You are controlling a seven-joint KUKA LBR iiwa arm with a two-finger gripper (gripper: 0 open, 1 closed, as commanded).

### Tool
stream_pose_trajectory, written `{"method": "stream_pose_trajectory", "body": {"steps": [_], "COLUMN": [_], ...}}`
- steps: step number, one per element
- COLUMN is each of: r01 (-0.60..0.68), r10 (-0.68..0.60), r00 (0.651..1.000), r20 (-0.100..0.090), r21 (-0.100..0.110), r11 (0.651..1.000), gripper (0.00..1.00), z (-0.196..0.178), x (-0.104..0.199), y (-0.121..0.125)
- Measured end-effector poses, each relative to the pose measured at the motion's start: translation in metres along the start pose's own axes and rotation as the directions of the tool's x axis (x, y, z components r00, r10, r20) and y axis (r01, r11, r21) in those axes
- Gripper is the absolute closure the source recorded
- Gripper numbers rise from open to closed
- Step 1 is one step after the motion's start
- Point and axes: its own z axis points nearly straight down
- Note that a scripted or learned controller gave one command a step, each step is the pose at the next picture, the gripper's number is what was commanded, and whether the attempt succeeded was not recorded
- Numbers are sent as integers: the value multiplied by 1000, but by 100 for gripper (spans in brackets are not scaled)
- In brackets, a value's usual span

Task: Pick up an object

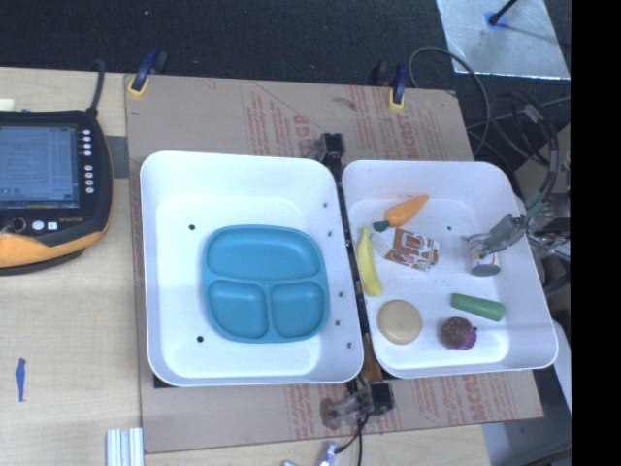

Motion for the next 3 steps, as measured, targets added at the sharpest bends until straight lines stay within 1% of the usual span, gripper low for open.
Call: {"method": "stream_pose_trajectory", "body": {"steps": [1,2,3], "r01": [0,2,2], "r10": [0,-2,-2], "r00": [1000,1000,1000], "r20": [-1,0,-2], "r21": [3,1,32], "r11": [1000,1000,999], "gripper": [0,0,0], "z": [134,179,180], "x": [-32,13,40], "y": [-19,57,119]}}
